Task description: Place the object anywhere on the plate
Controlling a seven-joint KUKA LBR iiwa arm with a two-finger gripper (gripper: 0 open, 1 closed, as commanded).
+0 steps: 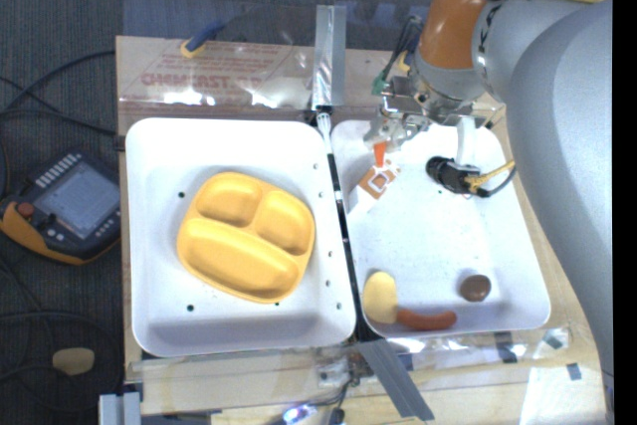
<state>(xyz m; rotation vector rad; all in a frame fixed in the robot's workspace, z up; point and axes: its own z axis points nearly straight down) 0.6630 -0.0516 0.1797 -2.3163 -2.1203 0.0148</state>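
Note:
A yellow plate (247, 234) with three compartments lies in the left bin (149, 314), tilted a little, with nothing on it. In the right bin (438, 234), near the front wall, lie a pale yellow round piece (378, 294), a reddish sausage (428, 318) and a small brown round piece (475, 288). My gripper (390, 132) hangs over the back left corner of the right bin, close to the divider. A small orange bit (379, 154) and an orange-and-white piece (378, 180) show just below it; whether either is held is unclear.
A black cable fitting (453, 174) with a yellow lead sits beside the wrist over the right bin. The metal divider (333, 184) runs between the bins. A handheld pendant (65, 204) lies on the floor to the left. Clear plastic sheeting (239, 65) covers the back edge.

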